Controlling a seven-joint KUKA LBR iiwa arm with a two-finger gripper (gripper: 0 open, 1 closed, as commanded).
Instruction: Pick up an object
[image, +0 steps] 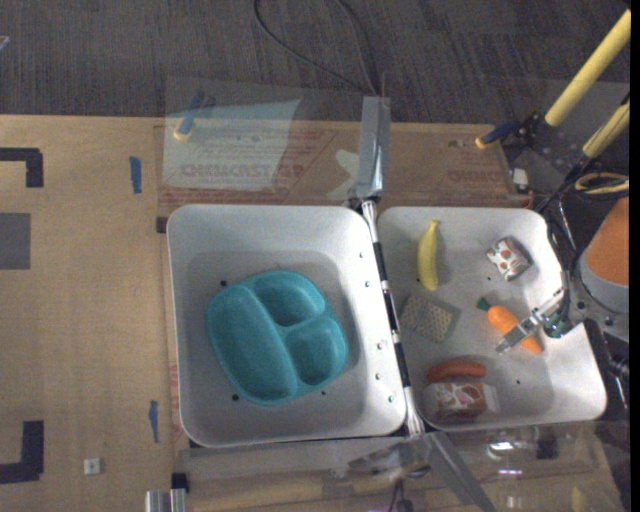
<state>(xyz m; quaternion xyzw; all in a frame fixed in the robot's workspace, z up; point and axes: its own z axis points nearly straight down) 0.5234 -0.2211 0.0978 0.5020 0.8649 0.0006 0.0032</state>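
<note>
My gripper (522, 333) sits over the carrot (506, 321) in the right bin (585, 400); can't tell if my jaws are apart or clamped. Banana (429, 256) lies up-left.

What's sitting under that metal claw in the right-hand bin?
An orange carrot lies under the gripper, green end pointing toward the banana. The part of it beneath the gripper is covered, so whether the two are touching cannot be seen.

Open floor in right bin (590, 395), beyond carrot (506, 321).
</note>
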